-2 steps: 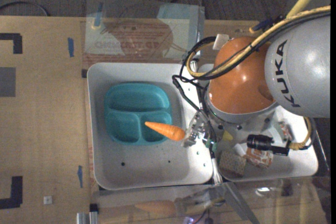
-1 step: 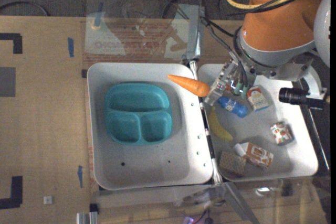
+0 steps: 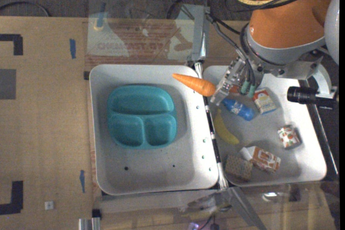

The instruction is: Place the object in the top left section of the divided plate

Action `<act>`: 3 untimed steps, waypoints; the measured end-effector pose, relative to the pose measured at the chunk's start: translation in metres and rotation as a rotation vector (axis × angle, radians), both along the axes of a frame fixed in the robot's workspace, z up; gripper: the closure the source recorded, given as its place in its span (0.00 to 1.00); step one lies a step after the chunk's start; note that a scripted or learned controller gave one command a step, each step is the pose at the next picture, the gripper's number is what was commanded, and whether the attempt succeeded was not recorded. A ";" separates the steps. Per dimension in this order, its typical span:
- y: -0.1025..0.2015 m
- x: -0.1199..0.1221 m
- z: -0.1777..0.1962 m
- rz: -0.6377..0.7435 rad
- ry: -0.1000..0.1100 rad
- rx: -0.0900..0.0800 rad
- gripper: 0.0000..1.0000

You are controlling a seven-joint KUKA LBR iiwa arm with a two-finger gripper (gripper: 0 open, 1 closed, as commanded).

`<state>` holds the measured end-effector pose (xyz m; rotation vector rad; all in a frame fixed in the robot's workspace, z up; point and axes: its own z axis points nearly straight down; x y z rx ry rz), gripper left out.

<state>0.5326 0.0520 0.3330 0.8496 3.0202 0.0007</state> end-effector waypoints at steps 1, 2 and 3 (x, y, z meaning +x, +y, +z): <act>0.082 -0.009 -0.050 0.237 0.006 0.001 1.00; 0.082 -0.007 -0.041 0.236 0.003 0.002 1.00; 0.082 -0.007 -0.041 0.235 0.003 0.002 0.00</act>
